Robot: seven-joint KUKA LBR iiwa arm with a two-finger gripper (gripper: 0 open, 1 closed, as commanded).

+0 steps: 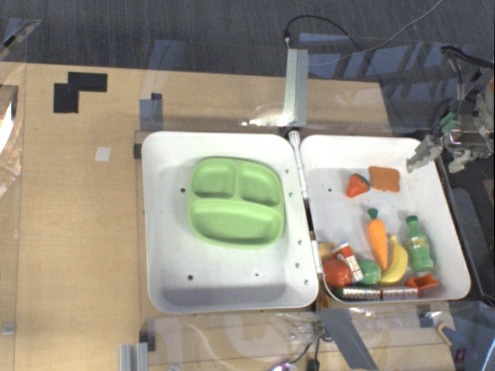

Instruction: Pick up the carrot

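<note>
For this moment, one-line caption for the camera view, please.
Gripper poised at the right bin's far corner; carrot lies untouched among toy food, green plate in the left bin.

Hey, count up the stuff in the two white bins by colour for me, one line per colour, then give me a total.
Green: 3, the divided plate, the bottle, a round green piece
Orange: 2, the carrot, the flat orange block
Red: 3, the strawberry, the red pile, a red piece
Yellow: 1, the banana
Total: 9, the dark bar at the bin's front edge left out

Orange carrot [378, 242] (green-topped), lime green plate [235, 201], white bins [232, 292].
</note>
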